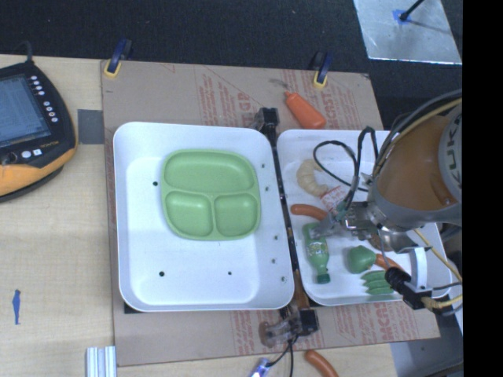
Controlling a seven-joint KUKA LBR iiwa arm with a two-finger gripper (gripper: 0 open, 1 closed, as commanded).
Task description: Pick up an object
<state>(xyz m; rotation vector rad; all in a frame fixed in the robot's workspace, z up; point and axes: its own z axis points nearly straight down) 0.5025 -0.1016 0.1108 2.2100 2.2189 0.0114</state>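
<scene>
My gripper [328,225] is low over the middle of the right bin [346,298], reaching in from the right under the grey and orange arm [416,171]. Just below it a green bottle [317,259] lies on the bin floor. A red-orange sausage [307,210] lies just to its upper left, with a pale beige piece [313,181] beyond that. A round green item [360,258], a small orange piece [385,262] and a green ribbed item [377,286] lie to the lower right, partly under the arm.
The left bin [141,281] holds a green divided plate [211,193]. An orange carrot [305,110] lies on the cardboard behind the bins, and another orange piece [322,361] in front. A teach pendant [31,128] sits at far left. Black cables [342,163] loop over the right bin.
</scene>
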